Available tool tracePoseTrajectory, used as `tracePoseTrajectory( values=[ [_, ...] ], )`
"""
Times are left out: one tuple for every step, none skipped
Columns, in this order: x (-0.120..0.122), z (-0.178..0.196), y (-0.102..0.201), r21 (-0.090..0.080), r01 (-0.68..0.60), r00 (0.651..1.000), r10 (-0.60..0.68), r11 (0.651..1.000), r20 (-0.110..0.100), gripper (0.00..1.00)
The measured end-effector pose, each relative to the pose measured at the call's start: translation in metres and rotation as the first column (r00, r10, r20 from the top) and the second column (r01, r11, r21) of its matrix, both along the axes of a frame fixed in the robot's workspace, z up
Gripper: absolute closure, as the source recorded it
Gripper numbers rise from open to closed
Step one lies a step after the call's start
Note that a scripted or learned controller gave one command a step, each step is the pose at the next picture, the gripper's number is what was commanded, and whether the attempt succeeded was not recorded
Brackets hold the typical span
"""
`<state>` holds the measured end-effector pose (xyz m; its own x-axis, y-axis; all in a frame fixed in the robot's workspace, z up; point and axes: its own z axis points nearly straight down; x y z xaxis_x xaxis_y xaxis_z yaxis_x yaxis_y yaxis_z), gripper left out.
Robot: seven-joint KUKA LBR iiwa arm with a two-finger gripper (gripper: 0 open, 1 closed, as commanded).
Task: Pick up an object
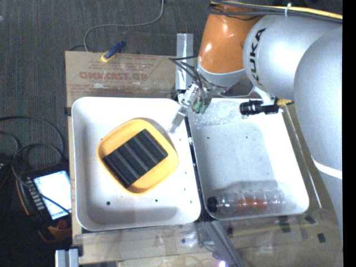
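My gripper (177, 120) hangs at the left bin's (83, 149) top right corner; whether it is apart or together, I cannot tell. Nothing is picked up yet: the yellow tray (138, 154) lies just beneath it, ungrasped.

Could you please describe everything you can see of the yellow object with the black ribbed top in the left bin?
The yellow rounded-square object with a black ribbed top looks like plastic. Its dark panel carries parallel ridges and sits inside a thick yellow rim. It lies flat, turned diagonally, near the middle of the shallow white left bin, resting on the bin floor. The thin gripper hangs close to its upper right corner.
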<state>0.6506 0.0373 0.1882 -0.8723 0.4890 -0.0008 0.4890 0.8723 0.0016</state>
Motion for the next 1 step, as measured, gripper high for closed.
tracePoseTrajectory(
  values=[
    [-0.0064, 0.0010, -0.0814, -0.001, 0.226, 0.974, -0.226, 0.974, 0.001, 0.00]
  ],
)
